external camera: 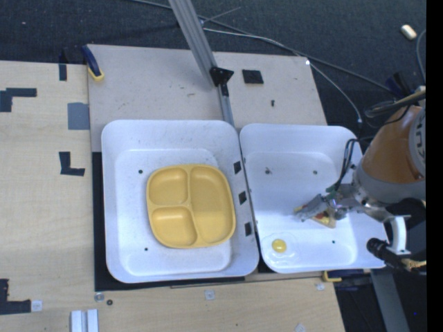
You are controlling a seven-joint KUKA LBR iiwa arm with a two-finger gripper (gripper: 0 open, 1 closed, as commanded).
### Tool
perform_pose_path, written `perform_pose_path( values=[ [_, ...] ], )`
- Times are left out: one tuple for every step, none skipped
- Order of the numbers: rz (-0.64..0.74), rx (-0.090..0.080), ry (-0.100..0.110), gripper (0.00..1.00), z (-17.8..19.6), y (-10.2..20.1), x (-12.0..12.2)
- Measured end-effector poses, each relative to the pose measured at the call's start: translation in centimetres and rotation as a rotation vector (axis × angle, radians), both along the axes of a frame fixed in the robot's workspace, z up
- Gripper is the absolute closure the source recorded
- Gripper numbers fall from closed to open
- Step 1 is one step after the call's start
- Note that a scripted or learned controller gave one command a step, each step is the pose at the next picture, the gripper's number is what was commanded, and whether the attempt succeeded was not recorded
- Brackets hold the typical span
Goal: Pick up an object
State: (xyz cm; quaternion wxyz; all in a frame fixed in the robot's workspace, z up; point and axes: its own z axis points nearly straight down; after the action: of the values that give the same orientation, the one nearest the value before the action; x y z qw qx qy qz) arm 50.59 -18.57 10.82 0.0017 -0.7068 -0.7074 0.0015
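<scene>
Two white bins sit side by side on the worktop. The left bin (pixel 118 185) holds a yellow divided plate (pixel 190 206), lying flat near centre. The right bin (pixel 297 144) holds a small yellow round piece (pixel 279 246) near its front edge, well apart from the plate. The claw (pixel 320 213) sits low over the right bin floor, with a small red-and-yellow item (pixel 324 219) at its tip; too small to tell whether it is gripped, or how far the claw is open. Both small items look light and rigid, likely slippery plastic; best pinched across the middle. The plate is wide: take its rim.
</scene>
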Motion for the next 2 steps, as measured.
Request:
perform_pose_path(
  values=[
    [-0.003,-0.010,-0.013,0.00,-2.0,-0.4,0.2],
    [-0.002,-0.013,-0.021,1.00,-0.6,-0.4,0.5]
  ],
)
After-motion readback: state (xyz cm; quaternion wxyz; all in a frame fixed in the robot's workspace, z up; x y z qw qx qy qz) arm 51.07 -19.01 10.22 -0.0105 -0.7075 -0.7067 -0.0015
